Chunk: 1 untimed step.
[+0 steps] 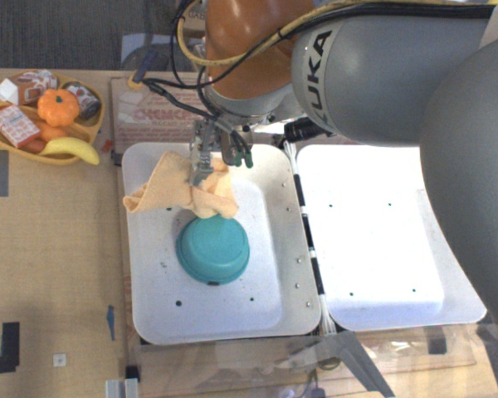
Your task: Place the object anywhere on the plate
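Tool (209,160) pinching the limp yellow-orange cloth (176,186) w/ narrow grip above the round teal plate (214,249), cloth prob. slips or drapes off plate's edge.

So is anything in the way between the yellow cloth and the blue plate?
Nothing visible. The yellow cloth hangs at the gripper, and its lower edge already reaches the far rim of the teal plate. No other object lies between them in the left bin.
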Tool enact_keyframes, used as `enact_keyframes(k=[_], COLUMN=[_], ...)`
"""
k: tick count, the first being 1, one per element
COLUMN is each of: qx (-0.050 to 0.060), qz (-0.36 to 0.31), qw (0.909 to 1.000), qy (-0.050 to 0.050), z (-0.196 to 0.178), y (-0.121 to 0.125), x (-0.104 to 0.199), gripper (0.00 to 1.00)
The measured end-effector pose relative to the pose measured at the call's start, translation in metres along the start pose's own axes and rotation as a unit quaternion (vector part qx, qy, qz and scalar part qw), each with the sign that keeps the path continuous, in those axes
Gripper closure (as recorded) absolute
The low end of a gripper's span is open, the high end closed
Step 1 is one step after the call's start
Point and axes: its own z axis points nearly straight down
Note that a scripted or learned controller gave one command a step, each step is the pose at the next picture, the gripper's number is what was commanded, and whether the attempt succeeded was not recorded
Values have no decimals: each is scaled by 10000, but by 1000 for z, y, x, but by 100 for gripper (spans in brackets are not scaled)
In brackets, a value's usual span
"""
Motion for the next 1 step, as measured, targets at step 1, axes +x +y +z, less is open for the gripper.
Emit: enact_keyframes(k=[1], qx=[-2], qz=[1], qw=[10000], qy=[-5], z=[-1], y=[0], x=[0], gripper=[0])
